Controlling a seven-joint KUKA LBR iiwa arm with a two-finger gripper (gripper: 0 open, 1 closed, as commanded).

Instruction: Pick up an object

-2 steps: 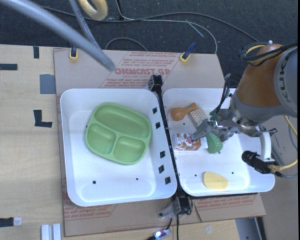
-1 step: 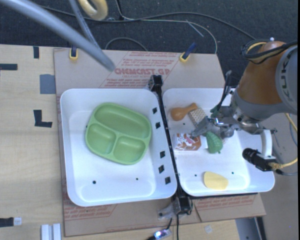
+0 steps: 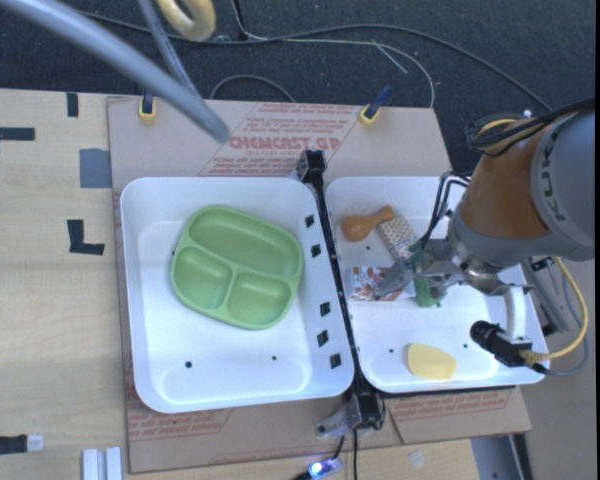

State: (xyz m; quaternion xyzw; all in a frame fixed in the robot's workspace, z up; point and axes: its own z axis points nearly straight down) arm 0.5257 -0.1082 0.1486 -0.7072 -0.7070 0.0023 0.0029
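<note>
The grey arm with the orange band reaches in from the right, and its hand [image 3: 420, 280] is low in the right white bin [image 3: 380, 373], down among a cluster of small items near the bin's middle. Whether the hand is spread or pressed together cannot be told from here; the wrist hides it.

Contents of the right bin: a tan wooden spoon-shaped piece [image 3: 363, 224] at the far left, a grey grater-like piece [image 3: 396, 232] just beside it, a flat printed card or packet [image 3: 365, 280] touching the cluster, a small green item [image 3: 426, 294] at the hand, and a pale yellow rounded lump [image 3: 431, 361] at the near side, well apart from the others.

The left white bin [image 3: 150, 368] holds a green divided plastic plate [image 3: 238, 266].

Assessment: the green item looks light, small and hard, likely to slip; take it across its narrow width. Crowding by neighbours risks a missed grasp.
</note>
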